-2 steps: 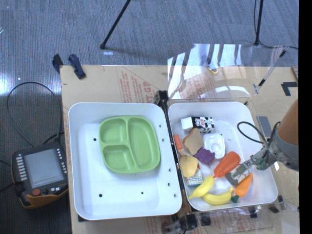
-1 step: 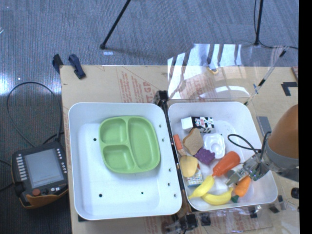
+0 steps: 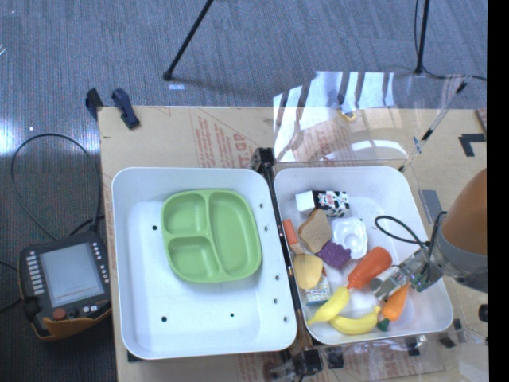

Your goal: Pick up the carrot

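Note:
The carrot (image 3: 396,302) is a small orange piece with a green tip, lying slanted near the front right of the right bin (image 3: 429,313). My gripper (image 3: 399,282) reaches in from the right and hovers right at the carrot's upper end, partly covering it. A larger orange food piece (image 3: 371,267) lies just left of the gripper. The view does not show the carrot lifted off the bin floor.
The right bin also holds yellow bananas (image 3: 350,315), a bread slice (image 3: 315,231), purple grapes (image 3: 335,255), a white item (image 3: 350,234) and a black-and-white carton (image 3: 329,201). A green divided plate (image 3: 211,234) sits in the left bin (image 3: 143,325). A black cable (image 3: 398,228) loops by the arm.

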Available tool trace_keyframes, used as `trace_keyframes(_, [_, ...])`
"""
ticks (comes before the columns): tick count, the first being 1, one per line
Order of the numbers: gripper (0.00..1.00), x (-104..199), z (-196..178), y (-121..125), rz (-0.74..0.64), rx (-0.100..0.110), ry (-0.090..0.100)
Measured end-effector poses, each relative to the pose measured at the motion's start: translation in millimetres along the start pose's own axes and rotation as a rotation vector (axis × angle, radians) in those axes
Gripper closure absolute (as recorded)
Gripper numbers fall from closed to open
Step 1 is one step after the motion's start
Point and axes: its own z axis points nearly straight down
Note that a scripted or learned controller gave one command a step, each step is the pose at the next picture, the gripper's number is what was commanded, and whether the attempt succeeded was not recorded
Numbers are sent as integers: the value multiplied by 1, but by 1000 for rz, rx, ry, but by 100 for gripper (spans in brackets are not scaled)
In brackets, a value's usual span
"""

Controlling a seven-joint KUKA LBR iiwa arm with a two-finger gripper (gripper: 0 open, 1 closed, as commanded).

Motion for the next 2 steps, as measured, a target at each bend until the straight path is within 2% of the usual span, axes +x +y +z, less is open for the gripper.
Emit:
trace_keyframes(1, [100, 55, -103, 41, 176, 10, 13])
trace_keyframes(2, [0, 55, -100, 39, 178, 16, 15])
